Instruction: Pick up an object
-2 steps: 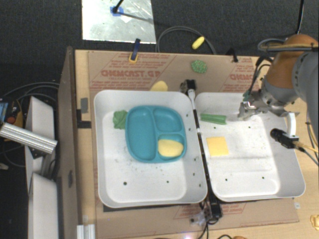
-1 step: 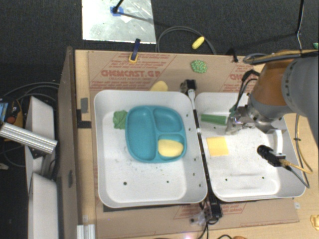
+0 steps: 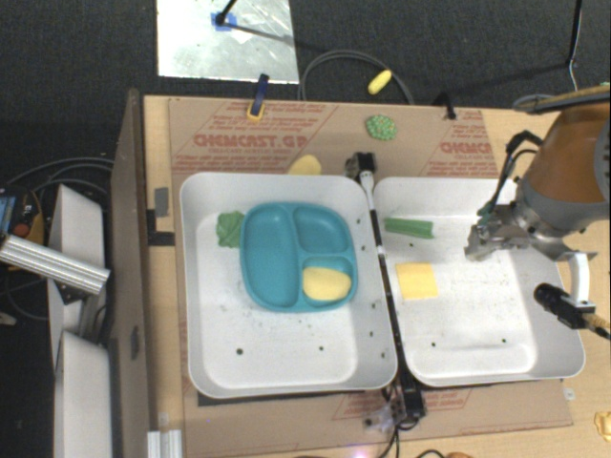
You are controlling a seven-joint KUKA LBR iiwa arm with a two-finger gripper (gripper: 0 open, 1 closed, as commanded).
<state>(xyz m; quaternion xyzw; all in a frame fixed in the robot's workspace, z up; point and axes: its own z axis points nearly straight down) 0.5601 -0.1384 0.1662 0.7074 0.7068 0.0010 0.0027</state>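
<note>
In the right bin (image 3: 477, 351) lie a flat yellow square (image 3: 416, 281) near its left wall and a green stick (image 3: 409, 226) at the upper left. My gripper (image 3: 480, 246) hangs over the right bin's upper right part, to the right of both and apart from them. The left bin (image 3: 277, 361) holds a blue divided tray (image 3: 291, 256) with a yellow lemon-like piece (image 3: 326, 282) in its lower right compartment. A green leafy piece (image 3: 229, 228) lies beside the tray's left edge.
Outside the bins, on the cardboard at the back, sit a green bumpy ball (image 3: 381, 127) and a pale yellow piece (image 3: 305, 166) at the left bin's rim. The grey arm with its orange band (image 3: 573, 160) enters from the right.
</note>
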